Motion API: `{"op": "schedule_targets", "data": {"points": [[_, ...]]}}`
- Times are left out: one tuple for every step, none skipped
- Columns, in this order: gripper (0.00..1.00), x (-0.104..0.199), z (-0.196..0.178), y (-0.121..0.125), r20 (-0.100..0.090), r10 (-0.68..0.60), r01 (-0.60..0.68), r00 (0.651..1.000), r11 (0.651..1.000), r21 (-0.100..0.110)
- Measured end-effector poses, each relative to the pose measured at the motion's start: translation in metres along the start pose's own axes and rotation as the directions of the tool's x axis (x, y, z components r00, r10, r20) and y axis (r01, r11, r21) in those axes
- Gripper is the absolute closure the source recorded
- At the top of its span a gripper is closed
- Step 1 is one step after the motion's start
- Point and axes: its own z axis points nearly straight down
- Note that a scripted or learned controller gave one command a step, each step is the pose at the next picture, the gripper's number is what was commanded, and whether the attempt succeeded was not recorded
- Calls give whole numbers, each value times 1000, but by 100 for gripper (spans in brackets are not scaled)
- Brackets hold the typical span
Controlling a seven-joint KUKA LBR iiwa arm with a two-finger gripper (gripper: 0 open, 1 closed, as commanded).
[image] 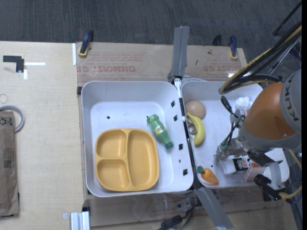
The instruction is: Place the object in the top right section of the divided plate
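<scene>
Plate (127, 159) in left bin (91, 128) on bench (43, 143)

Open floor above yellow divided plate (127, 159) in left bin (91, 128); green bottle (159, 131) touching plate's top-right corner.

Grey arm (273, 114), orange-banded, reaches in from the right; its gripper (229, 153) points downward, wrist bent low.

- The divided plate (127, 159) is plain yellow-orange.
- The bottle (159, 131) is green with a paler label.
- The banana (197, 130) is yellow.
- The carrot (208, 176) is orange with a green tip.
- The round fruit (195, 109) is tan-brown.
- Both bins (91, 128) are white.
- The arm (268, 111) is grey with an orange band.
</scene>
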Motion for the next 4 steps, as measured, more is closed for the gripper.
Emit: {"op": "schedule_targets", "data": {"points": [[100,95,-100,14,2,45,-45,999,999,0],[100,158,-100,23,3,35,-35,999,999,-1],[100,201,1,29,6,79,-79,997,997,2],[0,195,0,29,12,86,-86,996,996,1]]}}
